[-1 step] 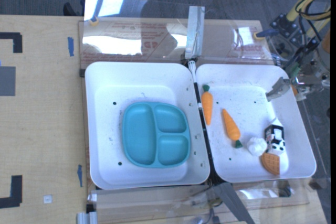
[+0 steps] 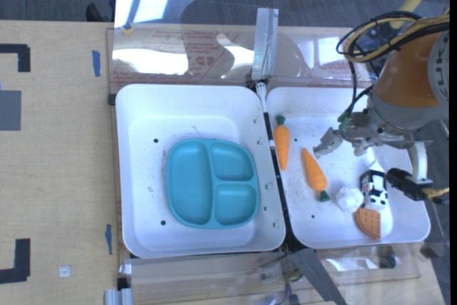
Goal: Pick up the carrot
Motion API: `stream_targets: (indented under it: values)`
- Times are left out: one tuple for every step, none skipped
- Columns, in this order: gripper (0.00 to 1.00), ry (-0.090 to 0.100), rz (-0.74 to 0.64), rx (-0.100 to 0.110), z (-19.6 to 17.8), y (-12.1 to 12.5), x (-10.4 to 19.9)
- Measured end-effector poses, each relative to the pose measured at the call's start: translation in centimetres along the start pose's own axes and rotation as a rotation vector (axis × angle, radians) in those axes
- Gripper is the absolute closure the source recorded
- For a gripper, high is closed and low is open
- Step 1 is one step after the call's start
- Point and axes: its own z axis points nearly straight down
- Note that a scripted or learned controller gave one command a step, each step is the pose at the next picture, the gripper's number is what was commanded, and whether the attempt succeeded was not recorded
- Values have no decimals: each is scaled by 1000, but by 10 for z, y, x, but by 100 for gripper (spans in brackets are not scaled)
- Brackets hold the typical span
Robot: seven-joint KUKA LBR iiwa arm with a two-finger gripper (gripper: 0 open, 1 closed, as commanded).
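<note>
Reaching from right, tool (image 2: pixel 330 144) hovers beside carrot (image 2: pixel 313 170), empty.

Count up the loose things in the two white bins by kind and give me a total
Carrots: 2, one by the divider and one to its right, both in the right bin
Teal divided plate: 1, in the left bin
Black-and-white toy: 1
Waffle-patterned toy: 1
Small white object: 1
Total: 6
</note>
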Motion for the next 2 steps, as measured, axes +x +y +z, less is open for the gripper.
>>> stream_targets:
  values:
    - [0, -5, -251, -12, 71, -11, 14]
    - [100, -6, -249, -16, 61, -10, 13]
